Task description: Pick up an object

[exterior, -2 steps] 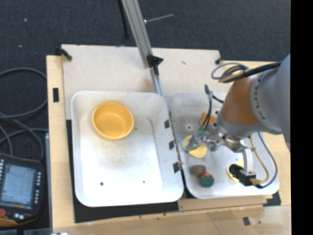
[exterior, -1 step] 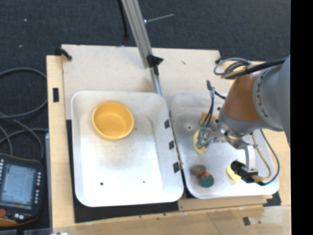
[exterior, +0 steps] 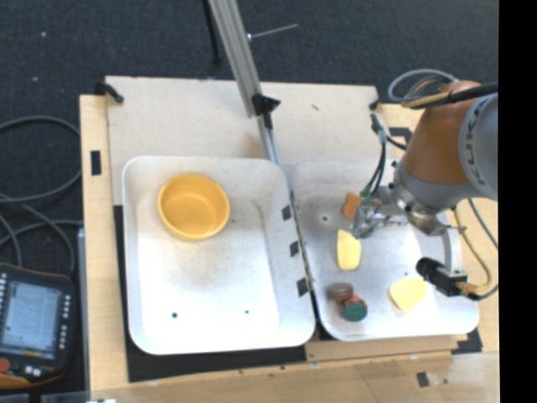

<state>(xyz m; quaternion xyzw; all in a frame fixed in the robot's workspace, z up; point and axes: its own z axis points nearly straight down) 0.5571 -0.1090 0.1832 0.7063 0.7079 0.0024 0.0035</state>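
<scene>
A: Dark carpet floor (exterior: 101,23) all around, cables on it at the left, tan bench (exterior: 185,116) in the middle. Big stuff first?

B: Yes. Two white bins side by side. Left bin (exterior: 210,300) has a yellow bowl (exterior: 194,206) in its upper left part, upright, well apart from everything else. Right bin (exterior: 436,317) has the small items.

A: Arm?

B: Grey arm with orange band (exterior: 440,145) comes in from the right, over the right bin's upper half. A metal pole (exterior: 239,49) slants down from the top to the gap between the bins.

A: Gripper?

B: Gripper (exterior: 366,217) points left and down, tip just above a pale yellow block (exterior: 349,250). An orange piece (exterior: 351,206) sits right at the tip, touching or just beside it. Whether the jaws are spread or pinching, I cannot tell, too blurred.

A: Rest of the right bin?

B: Yellow wedge (exterior: 409,293) lower right, next to a black part (exterior: 436,275) of the arm's cabling. Brown lump (exterior: 339,291) and a green-and-red thing (exterior: 355,309) touching each other near the lower left corner, below the pale block.

A: Anything off the bench?

B: Control pendant with a screen (exterior: 29,326) at the lower left, on the floor side.
</scene>
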